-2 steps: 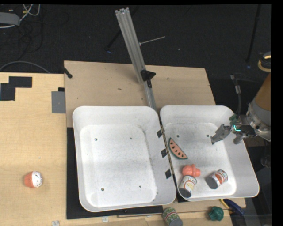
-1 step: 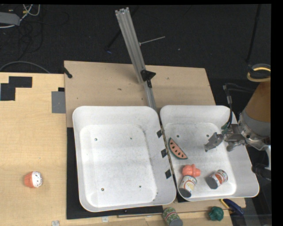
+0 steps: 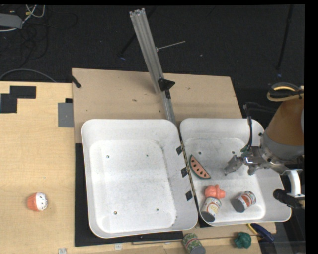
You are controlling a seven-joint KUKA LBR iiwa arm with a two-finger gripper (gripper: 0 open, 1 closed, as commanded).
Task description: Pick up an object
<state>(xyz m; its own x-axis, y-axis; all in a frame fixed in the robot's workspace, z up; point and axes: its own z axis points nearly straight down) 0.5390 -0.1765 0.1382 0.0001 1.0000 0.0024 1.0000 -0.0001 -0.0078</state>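
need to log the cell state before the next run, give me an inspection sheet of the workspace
surface: two white bins side by side, left bin and right bin, on a tan board.
job's things: in the right bin, a watermelon slice, a red-orange lump, a small can and a second can, both lying down.
clutter: an orange-and-white ball on the bench at left; a can and a green object below the bins.
grippers: gripper low over the right bin, nothing between its fingers.
cables: loops at top left and by the arm.
surroundings: slanted metal rail, dark floor.
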